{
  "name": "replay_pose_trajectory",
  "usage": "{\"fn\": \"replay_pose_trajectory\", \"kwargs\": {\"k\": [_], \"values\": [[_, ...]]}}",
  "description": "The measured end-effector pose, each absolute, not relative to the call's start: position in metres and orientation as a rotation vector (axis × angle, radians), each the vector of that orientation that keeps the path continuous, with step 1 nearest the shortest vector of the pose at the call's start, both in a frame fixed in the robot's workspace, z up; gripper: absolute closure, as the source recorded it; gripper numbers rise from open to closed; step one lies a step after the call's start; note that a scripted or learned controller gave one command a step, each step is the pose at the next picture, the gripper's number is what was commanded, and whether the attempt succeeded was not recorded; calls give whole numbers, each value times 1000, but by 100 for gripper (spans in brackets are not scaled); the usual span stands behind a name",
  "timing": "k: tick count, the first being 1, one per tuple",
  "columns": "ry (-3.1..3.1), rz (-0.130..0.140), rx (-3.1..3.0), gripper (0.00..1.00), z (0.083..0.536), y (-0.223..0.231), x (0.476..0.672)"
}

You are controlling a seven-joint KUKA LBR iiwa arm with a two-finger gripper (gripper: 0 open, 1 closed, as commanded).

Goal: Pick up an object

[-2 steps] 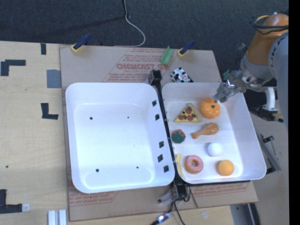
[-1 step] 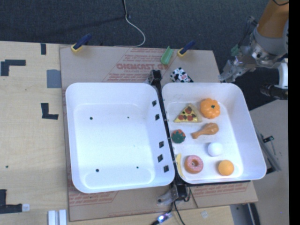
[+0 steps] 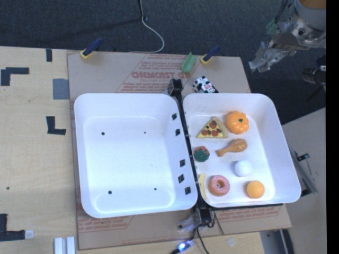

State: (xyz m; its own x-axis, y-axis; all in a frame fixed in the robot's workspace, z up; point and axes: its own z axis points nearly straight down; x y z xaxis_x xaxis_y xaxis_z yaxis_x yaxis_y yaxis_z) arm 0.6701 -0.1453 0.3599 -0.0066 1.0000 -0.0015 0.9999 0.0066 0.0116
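Along the right bin's (image 3: 280, 142) near edge a pink donut (image 3: 219, 184) and an orange ball (image 3: 255, 189) are lying, well spaced for a grasp. Farther in, a white ball (image 3: 243, 168), drumstick (image 3: 233, 146), pizza slice (image 3: 213, 128) and pumpkin (image 3: 237, 121) are sitting apart. Beyond the far right corner the gripper (image 3: 265, 57) is hovering, apparently carrying nothing; whether it is spread or closed, I cannot tell.

Wooden bench (image 3: 32, 152) under cardboard sheet (image 3: 153, 75), two white bins (image 3: 85, 157).
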Motion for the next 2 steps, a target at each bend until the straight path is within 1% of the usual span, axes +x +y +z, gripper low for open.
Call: {"fn": "replay_pose_trajectory", "kwargs": {"k": [1, 2], "values": [[2223, -8, 2225, 100, 293, -168, 668], [2222, -8, 2226, 100, 202, -214, 667]]}}
